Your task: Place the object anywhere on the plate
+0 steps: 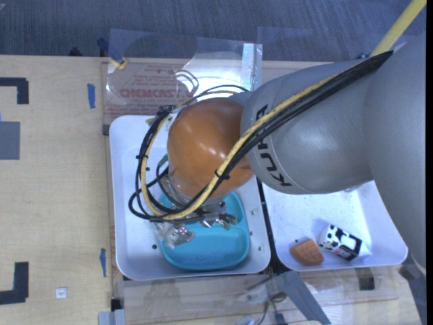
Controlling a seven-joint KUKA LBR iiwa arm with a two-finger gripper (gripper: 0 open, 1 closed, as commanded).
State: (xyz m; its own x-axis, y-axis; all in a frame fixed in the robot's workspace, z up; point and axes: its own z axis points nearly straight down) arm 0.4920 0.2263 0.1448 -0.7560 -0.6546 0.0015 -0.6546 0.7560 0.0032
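A turquoise plate lies at the front of the left bin. My gripper hangs over the plate's back edge, largely hidden under the orange wrist band and the looped cables. Nothing can be made out in its grasp. A brown rounded object and a black-and-white object lie side by side at the front of the right bin.
The grey arm covers most of the right bin's back half and the left bin's middle. A clear plastic sheet with red lettering lies behind the left bin. The wooden bench stretches out to the left.
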